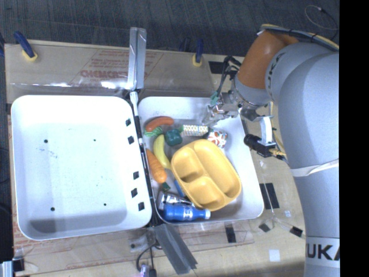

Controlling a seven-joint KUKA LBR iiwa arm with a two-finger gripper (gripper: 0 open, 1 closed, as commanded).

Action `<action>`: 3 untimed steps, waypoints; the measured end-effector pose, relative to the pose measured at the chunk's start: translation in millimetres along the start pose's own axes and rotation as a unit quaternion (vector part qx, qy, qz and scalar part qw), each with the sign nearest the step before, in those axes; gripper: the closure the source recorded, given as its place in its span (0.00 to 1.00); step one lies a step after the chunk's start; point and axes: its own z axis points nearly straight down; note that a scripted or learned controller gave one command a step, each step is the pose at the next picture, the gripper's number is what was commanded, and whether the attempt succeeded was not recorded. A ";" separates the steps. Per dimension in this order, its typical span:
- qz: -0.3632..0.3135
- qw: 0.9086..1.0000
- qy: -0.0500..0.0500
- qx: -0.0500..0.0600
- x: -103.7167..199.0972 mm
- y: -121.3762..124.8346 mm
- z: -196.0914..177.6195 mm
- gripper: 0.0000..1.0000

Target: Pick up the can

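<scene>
Over the right bin (253, 178), at about its 1 o'clock corner, the gripper (218, 112) hangs low above the far rim, with the grey arm (305, 114) and its orange band (259, 59) reaching in from 3 o'clock. Whether the gripper is spread or pressed together cannot be told from this slant, and nothing can be seen pinched in it. The can (217, 137), small with red and white markings, lies just at 6 o'clock of the gripper, apart from it, against the 12 o'clock edge of the yellow divided tray (204, 173), which fills the middle of the bin and sits tilted. At 9 o'clock of the can lies a small pale patterned packet (195, 130), and beyond that a green toy (173, 136). An orange-red sausage (158, 122) lies at the bin's 11 o'clock corner. Along the 9 o'clock wall a banana (160, 150) lies beside a carrot (157, 165), the two touching or nearly so. At 7 o'clock of the tray a silvery object (169, 199), too blurred to name, rests just above a blue bottle (185, 213) that lies on its side along the near wall. The left bin (69, 154) stands at 9 o'clock, its wall touching that of the right bin.
</scene>
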 end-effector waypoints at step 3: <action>0.108 0.994 0.001 0.002 36.4 2.8 25.6 0.00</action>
